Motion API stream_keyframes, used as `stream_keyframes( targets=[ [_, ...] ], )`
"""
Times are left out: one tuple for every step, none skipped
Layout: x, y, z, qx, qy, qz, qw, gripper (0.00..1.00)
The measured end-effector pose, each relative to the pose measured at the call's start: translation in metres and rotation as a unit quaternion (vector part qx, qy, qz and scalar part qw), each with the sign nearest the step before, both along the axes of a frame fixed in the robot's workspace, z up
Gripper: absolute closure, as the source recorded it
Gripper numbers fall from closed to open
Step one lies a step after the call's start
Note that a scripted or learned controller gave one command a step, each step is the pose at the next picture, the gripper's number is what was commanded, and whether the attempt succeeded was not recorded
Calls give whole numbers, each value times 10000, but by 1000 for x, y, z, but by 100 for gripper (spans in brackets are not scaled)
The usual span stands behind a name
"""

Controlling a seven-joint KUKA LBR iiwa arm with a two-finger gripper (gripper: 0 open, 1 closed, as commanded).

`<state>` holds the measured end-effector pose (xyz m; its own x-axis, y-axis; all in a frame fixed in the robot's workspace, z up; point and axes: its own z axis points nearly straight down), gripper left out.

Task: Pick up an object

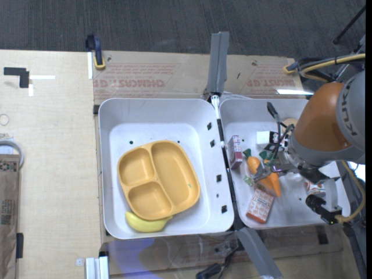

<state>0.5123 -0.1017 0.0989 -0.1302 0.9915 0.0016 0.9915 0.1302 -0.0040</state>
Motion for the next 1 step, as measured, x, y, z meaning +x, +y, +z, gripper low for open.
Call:
stream_keyframes(
  targets=[
    [43, 62, 92, -10, -13, -209, 9998, 100]
  ],
)
